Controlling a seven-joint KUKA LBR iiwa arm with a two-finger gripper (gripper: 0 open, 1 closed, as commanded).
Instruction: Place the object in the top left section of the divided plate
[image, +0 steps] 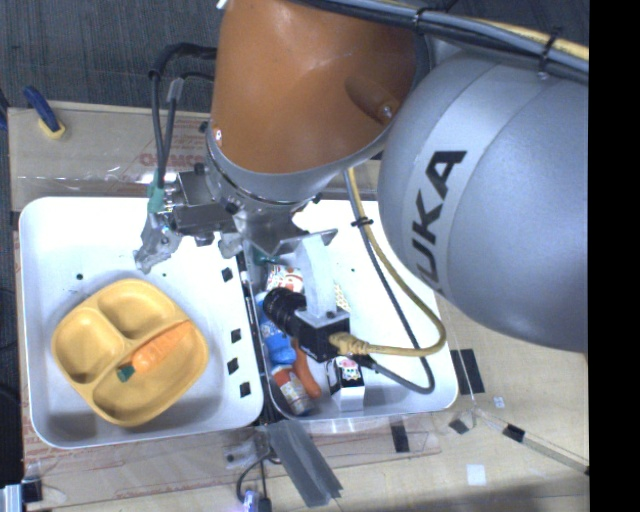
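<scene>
Camera view: my gripper (150, 248) hangs over the far part of the left bin (40, 230), just beyond the yellow divided plate (85, 345); I cannot tell whether it is open or closed. The carrot (162, 349) lies on the plate's right side, green end pointing near-left. The right bin (420, 395) holds small mixed items.

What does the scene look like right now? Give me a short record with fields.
gripper: over the upper part of the left bin, up the view from the plate, not touching it
plate: yellow, divided, in the lower part of the left bin
carrot: lying on the right side of the plate, green end toward the lower left
right bin: several small things, partly hidden under the arm
task state: carrot not in the top left section
</scene>
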